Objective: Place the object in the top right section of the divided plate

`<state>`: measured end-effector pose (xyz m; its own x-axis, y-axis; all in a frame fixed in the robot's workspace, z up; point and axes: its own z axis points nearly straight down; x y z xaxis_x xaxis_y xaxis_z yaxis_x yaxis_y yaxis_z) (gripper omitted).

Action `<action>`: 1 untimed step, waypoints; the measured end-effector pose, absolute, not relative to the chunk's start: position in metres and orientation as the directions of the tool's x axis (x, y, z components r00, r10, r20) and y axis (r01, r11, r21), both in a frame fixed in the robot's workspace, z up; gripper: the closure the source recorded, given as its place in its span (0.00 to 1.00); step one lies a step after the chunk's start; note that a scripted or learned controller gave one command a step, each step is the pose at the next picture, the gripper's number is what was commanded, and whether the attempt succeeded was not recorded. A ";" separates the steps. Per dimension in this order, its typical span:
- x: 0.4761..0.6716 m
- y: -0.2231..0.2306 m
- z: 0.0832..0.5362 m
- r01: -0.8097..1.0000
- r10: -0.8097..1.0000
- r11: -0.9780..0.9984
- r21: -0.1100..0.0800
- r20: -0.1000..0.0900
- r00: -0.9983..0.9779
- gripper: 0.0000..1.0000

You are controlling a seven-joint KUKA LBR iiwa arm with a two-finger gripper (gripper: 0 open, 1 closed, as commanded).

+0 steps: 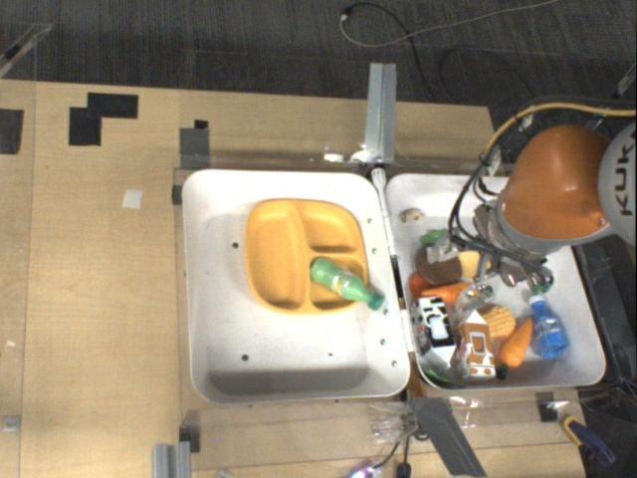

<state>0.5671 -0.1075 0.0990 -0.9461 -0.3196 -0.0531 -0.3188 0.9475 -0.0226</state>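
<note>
Divided plate (284, 257): yellow-orange. Bottle (343, 283) on it: green, darker green cap. Both bins (214, 357): white. Right bin: blue bottle (546, 331), orange carrot (517, 344), brown block (438, 267), black/white item (434, 319). Counter (90, 297): tan wood w/ black squares. Arm: orange band (553, 182), grey.

Yellow divided plate (289, 257) in left bin (219, 347), green bottle (343, 283) across its 4 o'clock rim, tool (503, 272) over cluttered right bin (587, 366)

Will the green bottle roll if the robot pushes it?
Probably. The green bottle lies on its side and looks round, so a nudge could roll it. It rests across the yellow plate's lower right section, whose ridges might stop it. It looks small, likely light.
</note>
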 end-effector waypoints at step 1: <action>0.664 -0.120 0.096 -0.384 -0.384 0.923 -0.011 -0.025 -0.923 0.00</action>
